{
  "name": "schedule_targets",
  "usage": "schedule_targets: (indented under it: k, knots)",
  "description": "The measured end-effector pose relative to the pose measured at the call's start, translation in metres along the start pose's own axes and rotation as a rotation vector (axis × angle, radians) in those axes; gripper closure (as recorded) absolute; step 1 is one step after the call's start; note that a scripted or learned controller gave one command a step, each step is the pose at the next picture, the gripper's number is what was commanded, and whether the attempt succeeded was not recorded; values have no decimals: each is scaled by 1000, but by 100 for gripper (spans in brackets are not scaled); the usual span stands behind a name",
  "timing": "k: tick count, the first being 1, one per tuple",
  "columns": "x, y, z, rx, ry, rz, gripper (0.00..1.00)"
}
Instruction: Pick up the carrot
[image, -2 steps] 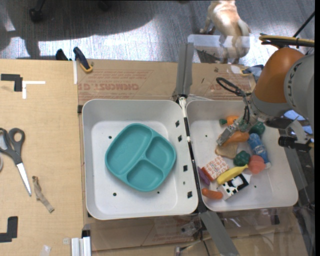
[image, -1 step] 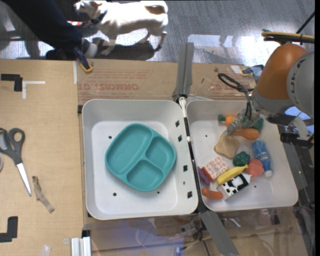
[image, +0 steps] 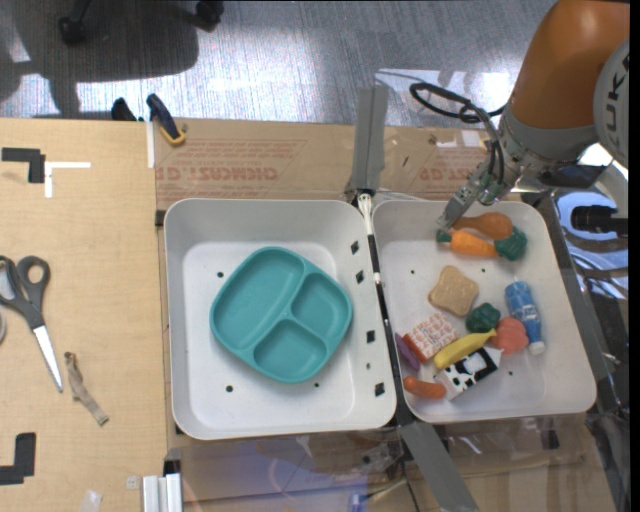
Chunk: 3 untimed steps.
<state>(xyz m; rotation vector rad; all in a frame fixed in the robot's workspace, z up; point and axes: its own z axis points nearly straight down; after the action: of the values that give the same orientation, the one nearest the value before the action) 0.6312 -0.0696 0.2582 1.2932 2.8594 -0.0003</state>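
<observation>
Camera view: fingers (image: 458, 208) narrowly parted just above the carrot (image: 474, 242) near the right bin (image: 560, 300) far rim

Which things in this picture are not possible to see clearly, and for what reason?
- Gripper, camera view: blurred at the carrot; contact cannot be told.
- Second orange item, camera view: partly behind the carrot and a green piece; its identity is unclear.
- Small toys in the right bin, camera view: the black-and-white item lies partly under the yellow banana.
- Arm, camera view: cut by the top and right edges.
</observation>
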Motion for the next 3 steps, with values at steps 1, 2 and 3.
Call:
schedule_targets:
  k: [1,2,3]
  knots:
    - [33,-48,67,0,3,-528,100]
    - [12,-97,-84,-1,-1,-647,100]
    - [29,-108,118,-1,3,-734,100]
